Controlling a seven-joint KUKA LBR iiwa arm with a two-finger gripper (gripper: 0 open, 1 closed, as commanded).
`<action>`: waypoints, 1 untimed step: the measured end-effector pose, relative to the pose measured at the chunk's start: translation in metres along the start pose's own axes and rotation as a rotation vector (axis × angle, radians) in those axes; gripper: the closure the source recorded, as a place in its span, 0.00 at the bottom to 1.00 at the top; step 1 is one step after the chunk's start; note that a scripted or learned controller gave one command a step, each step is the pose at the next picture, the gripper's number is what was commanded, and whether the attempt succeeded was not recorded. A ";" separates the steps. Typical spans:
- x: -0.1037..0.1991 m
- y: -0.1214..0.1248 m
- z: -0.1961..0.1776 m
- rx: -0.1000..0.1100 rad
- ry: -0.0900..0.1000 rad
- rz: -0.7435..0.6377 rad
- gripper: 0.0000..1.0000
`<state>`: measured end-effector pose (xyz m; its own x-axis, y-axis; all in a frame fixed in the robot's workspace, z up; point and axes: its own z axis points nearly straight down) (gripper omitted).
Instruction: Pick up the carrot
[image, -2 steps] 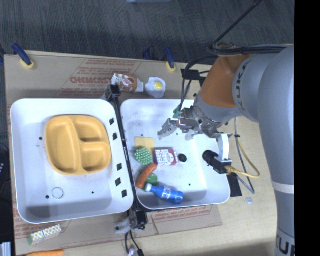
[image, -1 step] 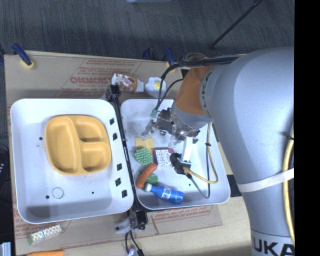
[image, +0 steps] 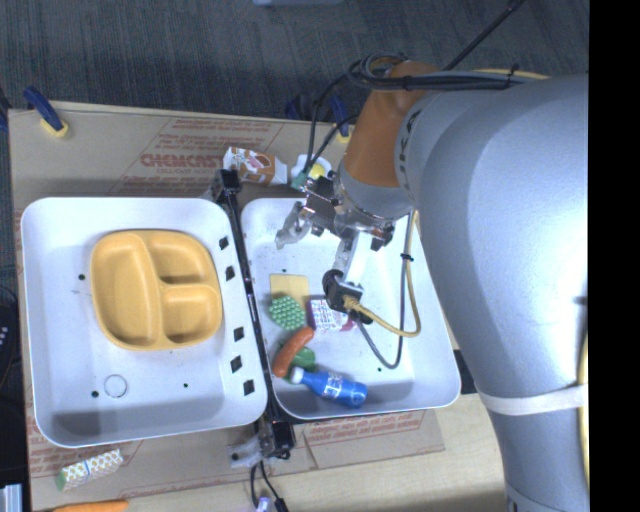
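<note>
Near edge: a small green-and-white packet (image: 92, 468) lies on the brown cardboard (image: 380, 432) below the left bin (image: 50, 330), and an orange thing at the bottom edge is cut off, not identifiable; the grey arm (image: 510, 220) hides the right bin's (image: 435, 375) right side. In the right bin a blue bottle (image: 335, 388) lies nearest, the carrot (image: 293, 351) just above it near the divider, touching a green item (image: 287, 311); small printed packets beside are hard to read. The gripper (image: 315, 262) hangs above the bin's upper part, fingers spread, nothing between them; yellow divided tray (image: 155, 288) in left bin; dark carpet (image: 150, 50) beyond.
</note>
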<state>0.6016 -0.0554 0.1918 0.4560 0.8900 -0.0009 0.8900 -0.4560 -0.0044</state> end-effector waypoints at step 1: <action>-0.043 0.024 0.095 -0.009 0.007 0.183 0.00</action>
<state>0.6031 -0.1043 0.0969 0.6103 0.7922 0.0059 0.7921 -0.6103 0.0044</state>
